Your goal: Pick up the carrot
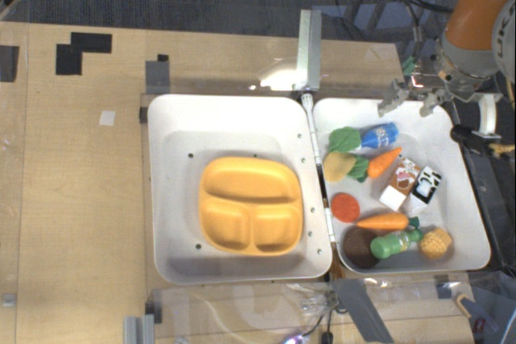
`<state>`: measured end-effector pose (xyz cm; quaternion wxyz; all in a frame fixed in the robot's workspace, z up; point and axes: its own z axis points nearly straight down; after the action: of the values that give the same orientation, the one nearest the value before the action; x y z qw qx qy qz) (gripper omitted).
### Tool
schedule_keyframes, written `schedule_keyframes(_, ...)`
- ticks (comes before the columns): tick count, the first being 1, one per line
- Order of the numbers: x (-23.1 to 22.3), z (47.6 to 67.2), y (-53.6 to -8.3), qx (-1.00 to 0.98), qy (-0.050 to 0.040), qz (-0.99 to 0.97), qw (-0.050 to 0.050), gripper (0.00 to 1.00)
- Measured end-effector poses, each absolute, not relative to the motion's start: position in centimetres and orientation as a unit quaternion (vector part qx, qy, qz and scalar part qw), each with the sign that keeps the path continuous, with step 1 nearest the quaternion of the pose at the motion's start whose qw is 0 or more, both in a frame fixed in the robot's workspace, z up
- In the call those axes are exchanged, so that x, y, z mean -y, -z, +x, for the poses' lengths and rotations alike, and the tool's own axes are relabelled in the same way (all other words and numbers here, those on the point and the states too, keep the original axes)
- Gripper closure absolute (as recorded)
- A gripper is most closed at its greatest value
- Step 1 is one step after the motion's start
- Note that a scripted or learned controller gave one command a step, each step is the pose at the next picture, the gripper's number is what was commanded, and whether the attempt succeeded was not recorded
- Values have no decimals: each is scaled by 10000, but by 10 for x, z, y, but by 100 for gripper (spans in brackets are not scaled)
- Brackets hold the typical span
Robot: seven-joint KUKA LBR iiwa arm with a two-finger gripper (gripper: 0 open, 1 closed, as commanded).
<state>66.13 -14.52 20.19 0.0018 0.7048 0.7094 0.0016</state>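
Two carrots lie in the right bin [468, 173]. One carrot [381, 221] is long and orange and lies sideways near the front, beside a red disc [346, 207]. A shorter carrot [384, 162] with a green top lies tilted in the middle, under a blue bottle [377, 136]. My gripper [409, 104] hangs over the bin's back rim, well behind both carrots. Its two fingers are spread, open, with nothing between them.
The right bin also holds a green leafy vegetable [344, 139], a yellow piece [339, 165], a small carton [401, 186], a black-and-white box [426, 184], a green bottle [395, 242], a brown item [359, 247] and a yellow knobbly fruit [435, 242]. A yellow divided tray [250, 204] sits in the left bin [173, 173].
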Motion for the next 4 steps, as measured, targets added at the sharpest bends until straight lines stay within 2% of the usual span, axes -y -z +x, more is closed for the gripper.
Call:
schedule_keyframes(1,144,663,-215,-7118,-35,7024,47,100)
schedule_keyframes(2,144,663,-215,-7121,-33,7021,48,0)
schedule_keyframes(3,77,647,-253,-7122,-24,7020,24,0)
schedule_keyframes(4,108,669,-110,-7001,-35,7140,52,0)
